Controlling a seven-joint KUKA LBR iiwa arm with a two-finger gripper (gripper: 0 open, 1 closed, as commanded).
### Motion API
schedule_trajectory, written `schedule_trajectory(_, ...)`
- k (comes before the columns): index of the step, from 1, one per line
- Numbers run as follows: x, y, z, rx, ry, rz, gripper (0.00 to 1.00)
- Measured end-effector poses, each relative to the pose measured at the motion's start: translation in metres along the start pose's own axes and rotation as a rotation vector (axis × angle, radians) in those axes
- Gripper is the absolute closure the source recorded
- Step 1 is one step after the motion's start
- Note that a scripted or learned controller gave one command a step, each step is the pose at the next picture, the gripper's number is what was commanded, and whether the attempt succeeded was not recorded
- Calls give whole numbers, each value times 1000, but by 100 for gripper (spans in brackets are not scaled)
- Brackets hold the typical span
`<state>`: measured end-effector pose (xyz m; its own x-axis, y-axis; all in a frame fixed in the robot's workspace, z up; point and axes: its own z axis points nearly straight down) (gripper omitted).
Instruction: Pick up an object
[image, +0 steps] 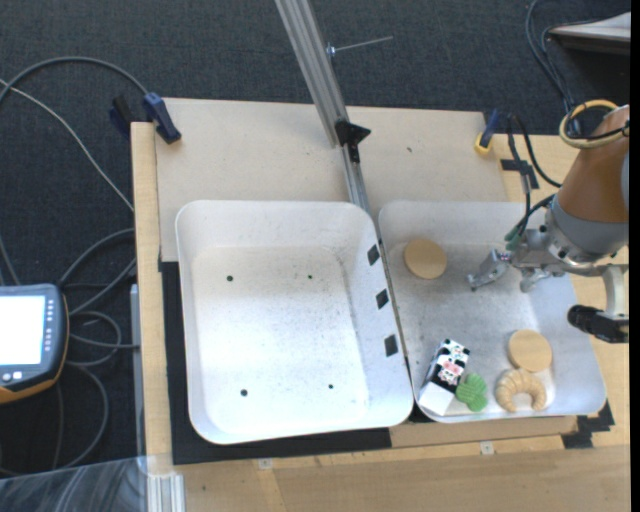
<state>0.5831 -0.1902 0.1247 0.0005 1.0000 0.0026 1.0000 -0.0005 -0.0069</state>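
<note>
While nothing sits between the fingers, note your candidates in the right bin (590, 345): near edge, a cow-print carton (447, 372), a green toy (471, 392) touching it, a croissant (524, 390) just right, a tan disc (529, 350) behind that. Farther left, a second tan disc (426, 259) lies alone. Gripper (486, 276) hovers to its right, fingers narrowly parted, empty. Favour the isolated disc: centre over it, open wider, descend square. The left bin (200, 225) has no candidates.
</note>
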Motion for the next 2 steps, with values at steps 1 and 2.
schedule_trajectory(1, 0, 2, -15, -8, -1, -1, 100)
schedule_trajectory(2, -8, 10, -71, -15, -6, -1, 100)
